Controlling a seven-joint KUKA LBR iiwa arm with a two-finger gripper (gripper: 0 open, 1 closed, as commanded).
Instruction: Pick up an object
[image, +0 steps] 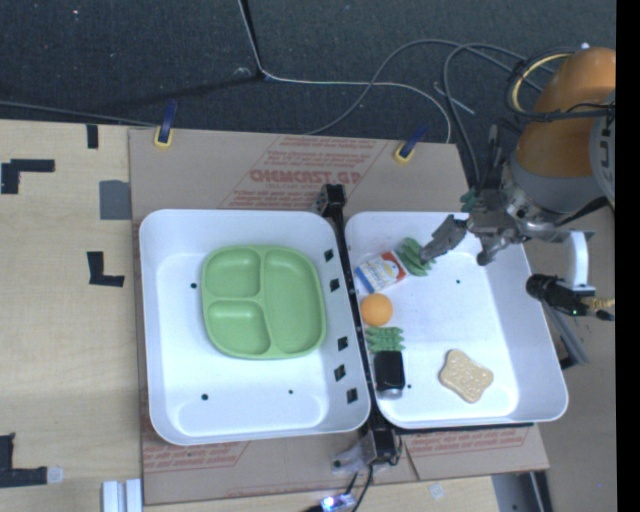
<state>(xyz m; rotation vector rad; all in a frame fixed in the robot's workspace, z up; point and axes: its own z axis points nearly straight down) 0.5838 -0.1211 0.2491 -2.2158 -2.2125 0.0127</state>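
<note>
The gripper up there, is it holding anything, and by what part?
Nothing. The gripper hangs open above the right bin, one finger tip near the green toy, which lies outside the fingers.

The grey arm (560, 170) is seen entering from the right edge of the camera view, its orange band (572, 110) lying at the upper right above the wrist. The gripper (468, 243) is directed leftward and downward from the wrist, with two dark fingers (442, 240) seen set apart, nothing being visibly held between them.
</note>
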